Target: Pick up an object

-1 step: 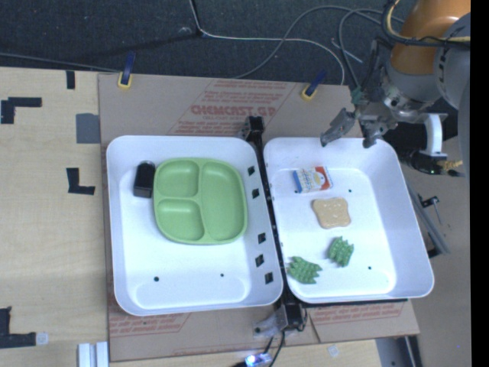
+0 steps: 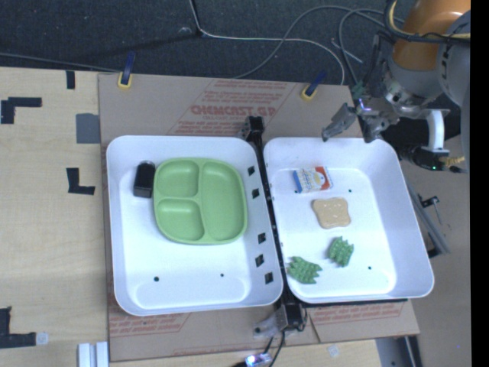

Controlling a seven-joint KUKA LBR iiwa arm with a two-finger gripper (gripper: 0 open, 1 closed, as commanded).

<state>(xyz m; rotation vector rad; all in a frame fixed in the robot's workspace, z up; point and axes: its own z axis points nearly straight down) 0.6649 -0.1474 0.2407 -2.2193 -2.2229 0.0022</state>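
Gaping jaws (image 2: pixel 353 127) above right bin (image 2: pixel 397 228)

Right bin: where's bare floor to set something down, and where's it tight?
In the right bin, bare floor runs along the right wall, beside the toast piece and the green toys. The near-left corner by the small packet is tighter. In the left bin, the strip below the green tray is bare; the black block crowds its left.

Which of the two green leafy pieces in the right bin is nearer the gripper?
The green leafy piece just below the tan bread slice; the other green piece lies lower left, nearer the bins' divider, farther from the gripper.
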